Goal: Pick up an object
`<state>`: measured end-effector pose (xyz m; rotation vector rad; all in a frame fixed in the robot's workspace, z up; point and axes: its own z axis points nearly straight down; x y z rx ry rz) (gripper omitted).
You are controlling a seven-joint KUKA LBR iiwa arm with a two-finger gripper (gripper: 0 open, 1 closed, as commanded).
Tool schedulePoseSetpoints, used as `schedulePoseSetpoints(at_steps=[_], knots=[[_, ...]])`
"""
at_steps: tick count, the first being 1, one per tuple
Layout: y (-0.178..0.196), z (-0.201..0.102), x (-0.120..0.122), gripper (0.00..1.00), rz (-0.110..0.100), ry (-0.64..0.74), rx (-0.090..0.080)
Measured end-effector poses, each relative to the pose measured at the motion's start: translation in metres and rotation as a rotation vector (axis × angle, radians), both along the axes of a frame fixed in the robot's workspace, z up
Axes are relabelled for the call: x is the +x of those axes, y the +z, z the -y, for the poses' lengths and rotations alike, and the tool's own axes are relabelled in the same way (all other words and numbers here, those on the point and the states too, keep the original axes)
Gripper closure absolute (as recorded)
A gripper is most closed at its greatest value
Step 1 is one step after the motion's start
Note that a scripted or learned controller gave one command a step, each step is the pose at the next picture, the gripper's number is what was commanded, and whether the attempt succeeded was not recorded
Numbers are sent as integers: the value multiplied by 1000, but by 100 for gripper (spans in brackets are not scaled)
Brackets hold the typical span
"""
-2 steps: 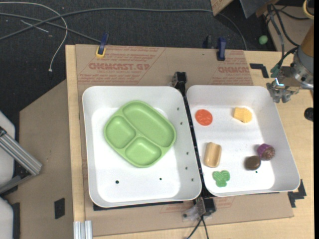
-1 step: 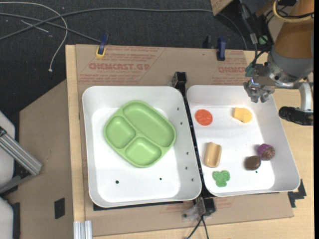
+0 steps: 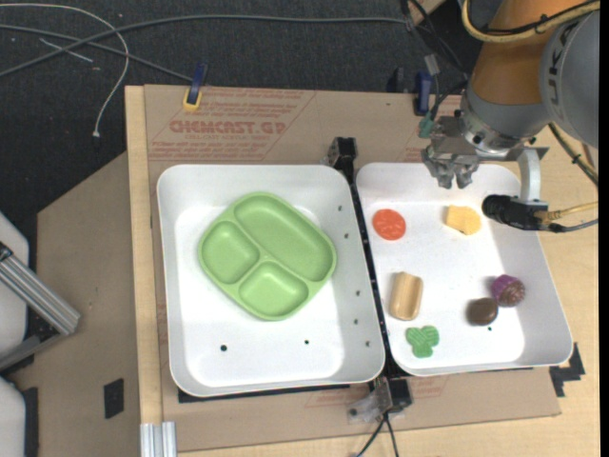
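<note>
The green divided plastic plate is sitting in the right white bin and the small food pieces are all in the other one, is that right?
Not quite. The camera view shows the green divided plastic plate sitting in the left white bin, not the right one. The small food pieces, among them the orange round piece and the yellow wedge, are all in the other one, the right white bin.

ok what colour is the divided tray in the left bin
Light green; the divided tray shows clearly in the camera view, lying in the left bin.
</note>
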<state>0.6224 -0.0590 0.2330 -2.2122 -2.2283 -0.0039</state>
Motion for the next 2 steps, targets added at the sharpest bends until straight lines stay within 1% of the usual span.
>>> schedulePoseSetpoints(at_steps=[1,2], knots=[[7,-59,9,100,2,0,0],[-8,-106,17,100,0,-1,-1]])
